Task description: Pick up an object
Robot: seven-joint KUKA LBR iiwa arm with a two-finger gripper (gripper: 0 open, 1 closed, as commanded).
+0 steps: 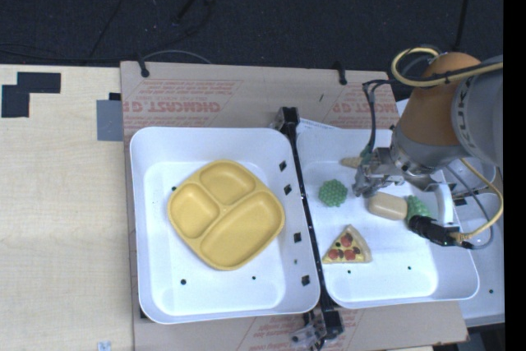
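One end effector (pixel 370 177), grip unclear; bumpy green ball (pixel 333 192), triangular pizza slice (pixel 347 247).

- Two shallow white plastic bins (pixel 156 177), plain.
- Yellow divided plastic plate (pixel 226 214), one even yellow.
- Knobbly green ball (pixel 333 193).
- Toy pizza slice (pixel 347 247), tan crust, red topping with dark spots.
- Pale cream block (pixel 386 205).
- Grey arm (pixel 481 115) with orange band.
- Light wooden bench (pixel 57 210).

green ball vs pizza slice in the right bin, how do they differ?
The green ball is round, bumpy and one colour; the pizza slice is a flat triangle, yellow-orange with red spots. The ball sits nearer the gripper; the slice lies nearer the bin's front edge. Both rest loose in the right bin.
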